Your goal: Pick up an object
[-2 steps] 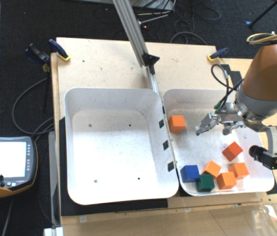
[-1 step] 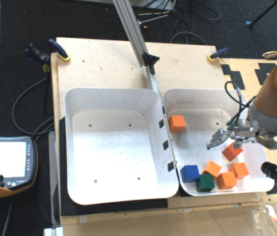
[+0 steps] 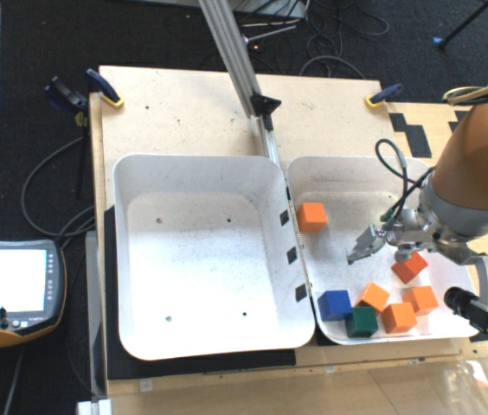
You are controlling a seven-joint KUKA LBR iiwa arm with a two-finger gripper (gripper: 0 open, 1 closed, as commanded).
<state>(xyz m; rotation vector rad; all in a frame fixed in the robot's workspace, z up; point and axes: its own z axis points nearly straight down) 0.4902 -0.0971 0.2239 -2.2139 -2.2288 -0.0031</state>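
Matte cubes [image 3: 381, 308] cluster in the right bin [image 3: 339, 175]; metal gripper [image 3: 362, 247] above, jaws' state indiscernible.

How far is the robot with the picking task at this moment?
Nothing looks picked yet. The gripper hangs over the right bin, with nothing seen in it. The orange cube, red cube and blue cube all lie in the bin. Grasping and lifting one remain.

Six small cubes in the right bin [image 3: 339, 175]: four orange, one blue, one green.
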